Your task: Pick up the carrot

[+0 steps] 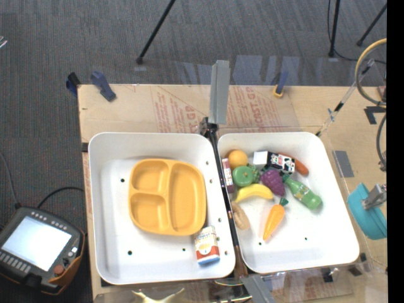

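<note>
Carrot point(273, 221) in right bin point(328, 245), long axis running 1 to 7 o'clock, leafy end up, below banana point(254, 192). Claw state: cannot tell.

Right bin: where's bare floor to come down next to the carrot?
Right bin: open floor in the near half, right of and in front of the carrot. Crowded along the far left, where banana, grapes and green bottle bunch together. Left bin: bare strip beside the yellow tray.
</note>
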Robot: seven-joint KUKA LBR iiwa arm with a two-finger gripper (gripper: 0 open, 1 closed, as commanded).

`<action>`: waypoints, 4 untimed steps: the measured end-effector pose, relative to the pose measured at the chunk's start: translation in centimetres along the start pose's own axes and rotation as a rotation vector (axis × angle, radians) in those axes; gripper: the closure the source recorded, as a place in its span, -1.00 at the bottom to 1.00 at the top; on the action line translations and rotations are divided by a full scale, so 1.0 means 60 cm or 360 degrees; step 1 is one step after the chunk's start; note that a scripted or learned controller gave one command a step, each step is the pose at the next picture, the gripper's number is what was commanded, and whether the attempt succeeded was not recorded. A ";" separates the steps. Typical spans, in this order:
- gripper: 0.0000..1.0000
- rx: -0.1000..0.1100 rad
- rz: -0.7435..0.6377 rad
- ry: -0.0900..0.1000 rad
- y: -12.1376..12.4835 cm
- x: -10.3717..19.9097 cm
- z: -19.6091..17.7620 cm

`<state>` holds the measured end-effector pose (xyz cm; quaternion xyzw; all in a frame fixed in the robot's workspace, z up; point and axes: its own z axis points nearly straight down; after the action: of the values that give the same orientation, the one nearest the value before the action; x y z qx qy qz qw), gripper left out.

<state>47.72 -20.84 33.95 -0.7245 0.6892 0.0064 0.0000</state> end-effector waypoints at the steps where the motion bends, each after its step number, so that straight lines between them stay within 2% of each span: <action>1: 1.00 0.0021 -0.0299 0.0012 -0.070 -0.006 -0.224; 2: 1.00 -0.0002 -0.0728 -0.0004 -0.014 -0.028 0.049; 3: 1.00 0.0020 -0.0855 0.0019 -0.037 -0.010 -0.205; 4: 1.00 0.0008 -0.1110 0.0008 0.000 -0.014 -0.243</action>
<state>47.80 -20.13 48.55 -0.9165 0.4001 0.0025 0.0024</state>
